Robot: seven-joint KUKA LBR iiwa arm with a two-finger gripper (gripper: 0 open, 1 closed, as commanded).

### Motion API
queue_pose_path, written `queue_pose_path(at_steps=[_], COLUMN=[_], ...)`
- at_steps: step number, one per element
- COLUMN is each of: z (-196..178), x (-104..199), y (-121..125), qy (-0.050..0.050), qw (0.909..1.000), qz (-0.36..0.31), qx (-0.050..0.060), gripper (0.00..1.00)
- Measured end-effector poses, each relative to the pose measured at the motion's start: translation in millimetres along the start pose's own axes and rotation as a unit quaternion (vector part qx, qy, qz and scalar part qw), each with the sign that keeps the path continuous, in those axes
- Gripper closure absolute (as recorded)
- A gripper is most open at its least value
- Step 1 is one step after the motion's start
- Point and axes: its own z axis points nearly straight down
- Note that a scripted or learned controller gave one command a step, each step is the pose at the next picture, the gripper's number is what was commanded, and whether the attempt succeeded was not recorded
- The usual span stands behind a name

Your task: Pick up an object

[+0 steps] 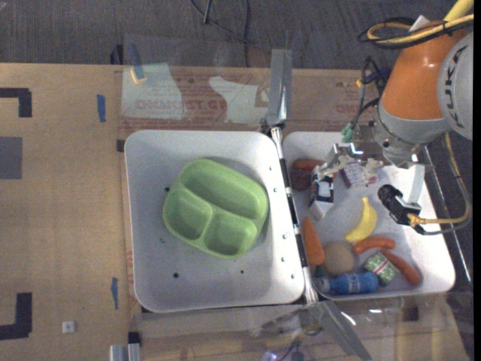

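Note:
My gripper hangs low over the upper left part of the right bin, reaching in from the grey and orange arm. Just to its left lies a dark brown-red object, and a small white piece sits right below it. Whether anything is in the gripper is hidden by its own body. A yellow banana lies a little to the lower right of the gripper.
The right bin also holds an orange carrot, a round tan object, a blue bottle, a green can and two orange sausages. A green divided plate rests in the left bin.

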Motion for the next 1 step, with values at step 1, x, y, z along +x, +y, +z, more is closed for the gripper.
queue_pose_path(at_steps=[1], z=[31.6], x=[-43.5], y=[-93.1], qy=[0.0], qw=[0.9997], qz=[0.024], qx=[0.001], gripper=[0.0])
